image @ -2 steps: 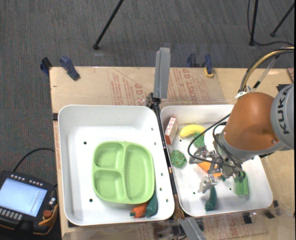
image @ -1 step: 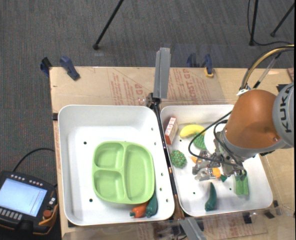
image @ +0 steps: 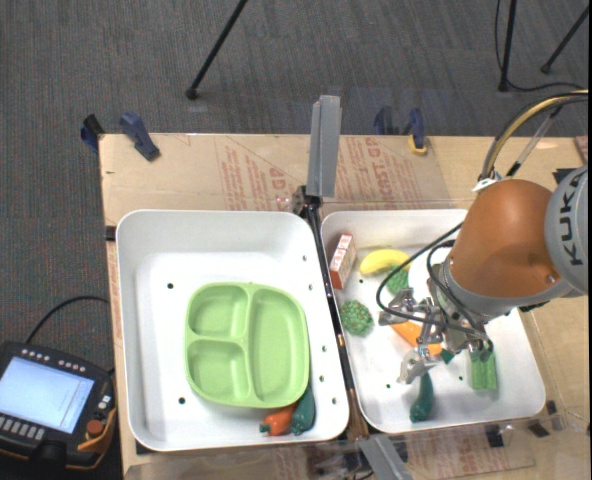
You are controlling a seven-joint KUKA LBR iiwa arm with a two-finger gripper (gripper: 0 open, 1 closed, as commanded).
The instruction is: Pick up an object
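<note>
My gripper (image: 428, 353) hangs low over the middle of the right bin (image: 521, 393), below the arm's orange band (image: 501, 243). Just under and to its left lies an orange carrot-like piece (image: 406, 330), partly covered by the gripper. A dark green item (image: 422, 398) lies just in front of the gripper and a light green block (image: 483, 370) to its right. Further left in the same bin are a knobbly green ball (image: 355, 317), a yellow banana (image: 383, 260), a small green piece (image: 400, 278) and a red and white box (image: 341, 258).
The left bin (image: 141, 268) holds a green divided plate (image: 248, 343), with an orange-red item (image: 276, 423) and a dark green item (image: 303, 413) at its front edge. A grey post (image: 325, 158) stands behind the wall between the bins. A teach pendant (image: 41, 398) sits at the lower left.
</note>
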